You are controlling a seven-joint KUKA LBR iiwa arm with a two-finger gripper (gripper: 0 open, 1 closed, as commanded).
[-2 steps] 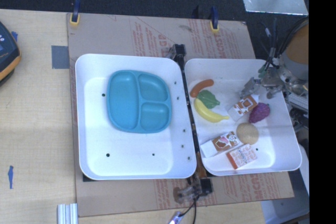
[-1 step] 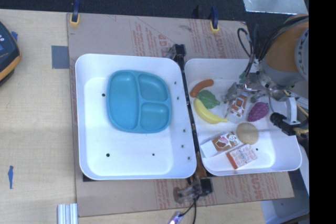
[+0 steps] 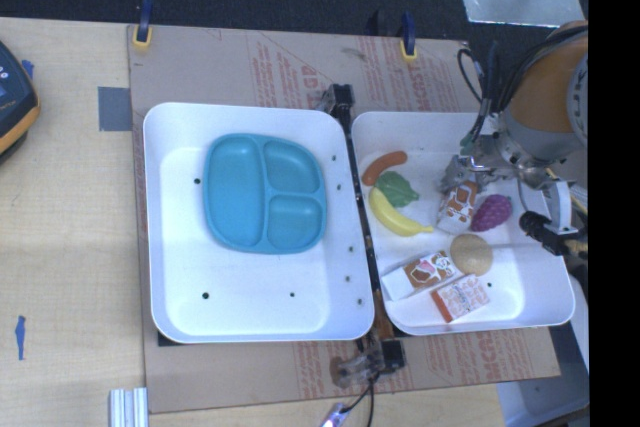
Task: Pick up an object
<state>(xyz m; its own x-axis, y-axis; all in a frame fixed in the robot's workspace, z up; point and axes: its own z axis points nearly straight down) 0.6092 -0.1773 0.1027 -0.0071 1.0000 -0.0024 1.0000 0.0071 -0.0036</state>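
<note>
- Nearest the camera, in the right bin (image 3: 540, 310), a red and white packet (image 3: 461, 298) lies by the front wall, with a small carton (image 3: 430, 270) just behind it.
- A tan round roll (image 3: 472, 254) sits just right of that carton.
- Further back, a yellow banana (image 3: 396, 215) lies on the bin's left side, a green leafy piece (image 3: 397, 187) touching its upper end.
- A purple grape bunch (image 3: 491, 211) rests beside an orange and white juice box (image 3: 458, 203).
- The gripper (image 3: 470, 169) hangs right over the juice box's far end; I cannot tell how its jaws stand, nor whether it touches the box.
- An orange sausage (image 3: 384, 166) lies toward the rear left.
- The left bin (image 3: 170, 215) holds a blue divided plate (image 3: 265, 193).
</note>
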